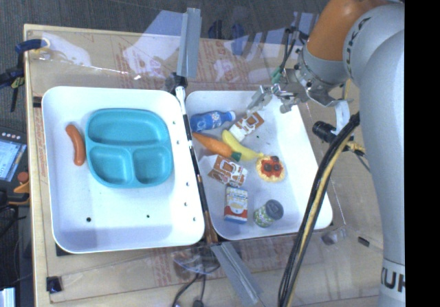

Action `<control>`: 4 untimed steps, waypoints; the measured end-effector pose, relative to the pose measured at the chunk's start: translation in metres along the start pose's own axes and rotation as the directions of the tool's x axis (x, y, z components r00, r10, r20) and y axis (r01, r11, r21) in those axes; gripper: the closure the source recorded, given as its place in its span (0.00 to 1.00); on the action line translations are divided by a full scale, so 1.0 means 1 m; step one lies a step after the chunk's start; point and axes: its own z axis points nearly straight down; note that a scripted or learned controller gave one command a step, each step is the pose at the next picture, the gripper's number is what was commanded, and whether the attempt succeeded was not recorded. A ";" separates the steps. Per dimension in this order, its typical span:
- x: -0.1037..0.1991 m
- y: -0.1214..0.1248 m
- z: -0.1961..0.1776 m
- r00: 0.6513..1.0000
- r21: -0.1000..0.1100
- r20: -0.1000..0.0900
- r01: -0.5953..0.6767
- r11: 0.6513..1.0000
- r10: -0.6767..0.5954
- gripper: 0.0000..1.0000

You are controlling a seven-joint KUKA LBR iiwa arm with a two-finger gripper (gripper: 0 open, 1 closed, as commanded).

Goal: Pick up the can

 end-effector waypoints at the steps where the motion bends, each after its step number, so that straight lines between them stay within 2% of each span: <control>1: -0.001 0.017 0.090 0.999 -0.021 0.008 0.037 0.999 -0.037 0.00; 2: 0.039 -0.017 -0.011 0.999 -0.004 0.000 0.046 0.999 -0.046 0.00; 3: 0.004 -0.087 0.034 0.999 0.000 0.000 0.036 0.999 -0.036 0.00; 4: 0.000 -0.007 0.013 1.000 -0.003 0.000 0.012 1.000 -0.012 0.00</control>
